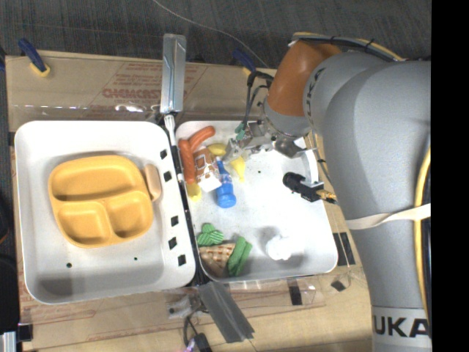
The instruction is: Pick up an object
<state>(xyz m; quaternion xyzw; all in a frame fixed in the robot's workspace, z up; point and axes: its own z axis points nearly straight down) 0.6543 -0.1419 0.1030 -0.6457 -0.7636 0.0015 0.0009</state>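
My gripper (244,142) hangs low over the far left part of the right bin (311,229), reaching in under the grey arm with the orange band. Just below it lie a yellow piece (238,169) and a yellow lump (216,151). To the left of these lie two orange-red sausages (192,149). A blue bottle (224,191) lies a little nearer, beside a brown and white packet (207,173). Nothing can be made out held in the gripper.
Near the right bin's front edge lie a green leafy piece (210,235), a waffle cone (218,254), another green item (240,254) and a white object (277,248). The left bin (29,270) holds a yellow divided plate (99,199) and a tan oval piece (152,182).
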